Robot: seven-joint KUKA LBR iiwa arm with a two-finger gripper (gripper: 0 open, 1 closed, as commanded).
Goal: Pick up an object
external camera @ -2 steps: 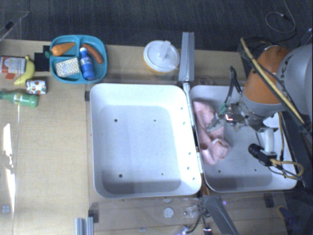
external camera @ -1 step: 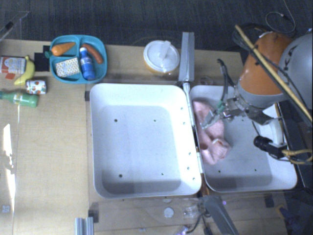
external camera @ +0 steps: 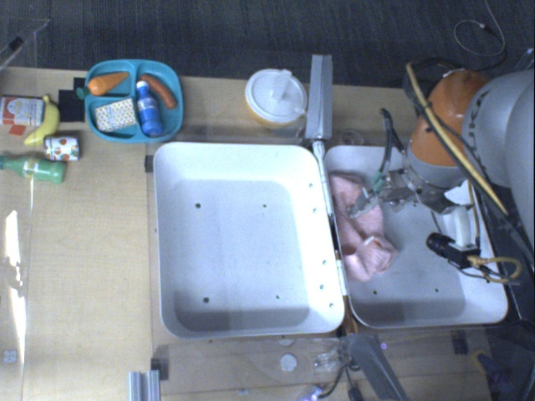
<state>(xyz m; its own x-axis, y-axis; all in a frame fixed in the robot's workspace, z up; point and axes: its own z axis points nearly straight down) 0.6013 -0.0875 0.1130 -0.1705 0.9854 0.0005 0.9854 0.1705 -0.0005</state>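
Pink cloth [external camera: 361, 228] in right bin [external camera: 435, 307], under gripper [external camera: 368, 200].

Arm [external camera: 468, 140] hides much of right bin [external camera: 418, 307].

Soft, crumpled pink cloth [external camera: 361, 228] lies in smooth, matt white plastic bins [external camera: 242, 249]; the worktop [external camera: 84, 266] looks like pale wood, the teal tray [external camera: 171, 98] glossy plastic.

No readable text; print on small can [external camera: 62, 148] and carton [external camera: 21, 111] too blurred.
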